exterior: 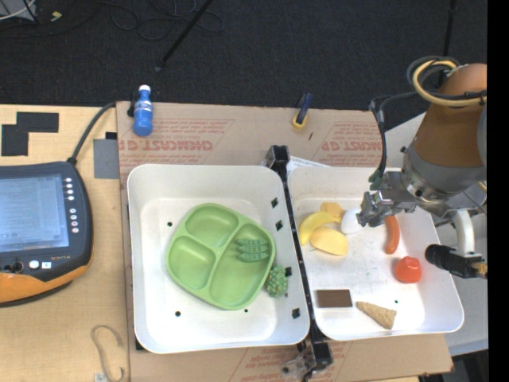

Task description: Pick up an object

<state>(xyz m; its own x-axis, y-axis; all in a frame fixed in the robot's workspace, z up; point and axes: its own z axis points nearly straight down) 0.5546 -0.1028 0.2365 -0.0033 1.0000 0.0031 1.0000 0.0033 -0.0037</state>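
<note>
You have two white bins side by side on the cardboard-covered bench, and the arm (449, 134) reaches in from the right, its orange band showing above the wrist. Its gripper (372, 210) hangs low over the far-left part of the right bin (445, 313), just right of the yellow pieces; you cannot tell from this angle whether the pincer is spread or pressed together, and nothing is visibly between its tips. In that right bin, a yellow banana-like piece (310, 228) lies near the divider with a smaller yellow chunk (332, 211) just beyond it and a yellow lemon-like piece (331, 243) touching it on the near side; a small white item (351, 222) sits between these and the gripper. To the right lies a slim orange carrot-like stick (391, 234), and nearer you from it a red tomato-like object (408, 269). Along the near side rest a brown rectangular block (333, 298) and a tan wedge (376, 314), close together but apart. The left bin (147, 309) carries a green divided plate (216, 255) with a green toy vegetable (252, 250) on it and a green knobbly piece (277, 282) at its near-right rim. Beyond the bins stand a blue bottle (142, 111) and a blue-and-yellow clip (302, 111); a tablet-like pendant (40, 221) lies far left.
</note>
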